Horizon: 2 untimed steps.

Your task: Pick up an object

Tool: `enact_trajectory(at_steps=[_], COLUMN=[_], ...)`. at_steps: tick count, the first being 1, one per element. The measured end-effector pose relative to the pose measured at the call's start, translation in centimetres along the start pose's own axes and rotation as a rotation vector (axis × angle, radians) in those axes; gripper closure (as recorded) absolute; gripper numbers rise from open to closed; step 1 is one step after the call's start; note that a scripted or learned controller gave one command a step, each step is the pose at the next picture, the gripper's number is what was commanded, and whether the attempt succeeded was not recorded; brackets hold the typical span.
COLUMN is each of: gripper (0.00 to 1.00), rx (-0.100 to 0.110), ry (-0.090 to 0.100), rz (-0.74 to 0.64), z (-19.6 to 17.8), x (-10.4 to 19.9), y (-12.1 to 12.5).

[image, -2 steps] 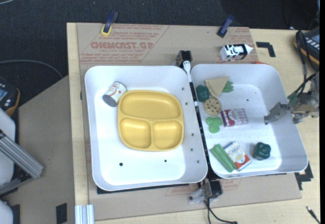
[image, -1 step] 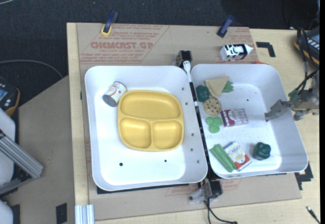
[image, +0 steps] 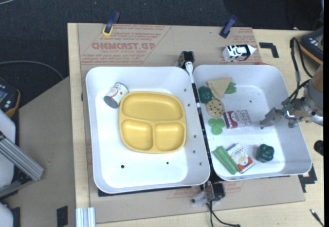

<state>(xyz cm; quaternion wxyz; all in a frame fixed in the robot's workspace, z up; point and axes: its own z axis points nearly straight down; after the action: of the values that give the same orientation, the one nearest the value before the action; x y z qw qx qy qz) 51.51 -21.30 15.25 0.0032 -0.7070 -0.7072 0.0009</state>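
Nearby — red box (image: pixel 237 118), green pepper (image: pixel 265 153)

Two white bins (image: pixel 97 118) — the left holds a yellow divided plate (image: pixel 152 121); the right, a dark green pepper (image: pixel 265 153), a red-and-white packet (image: pixel 237 118) and a speckled tan cookie (image: pixel 214 107).

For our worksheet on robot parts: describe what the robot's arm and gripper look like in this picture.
At the right edge, the arm appears as a rounded grey body. Its gripper is a small metallic grey piece with thin dark fingers. Black cables loop beside the arm.
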Motion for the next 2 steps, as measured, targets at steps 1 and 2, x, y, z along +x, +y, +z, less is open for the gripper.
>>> enact_trajectory(at_steps=[1,2], gripper=[0.00,0.00], rx=[-0.001,-0.002], ry=[0.000,0.004], rz=[0.001,-0.002], z=[4.9,6.9], x=[-0.5,-0.2], y=[-0.9,-0.8])
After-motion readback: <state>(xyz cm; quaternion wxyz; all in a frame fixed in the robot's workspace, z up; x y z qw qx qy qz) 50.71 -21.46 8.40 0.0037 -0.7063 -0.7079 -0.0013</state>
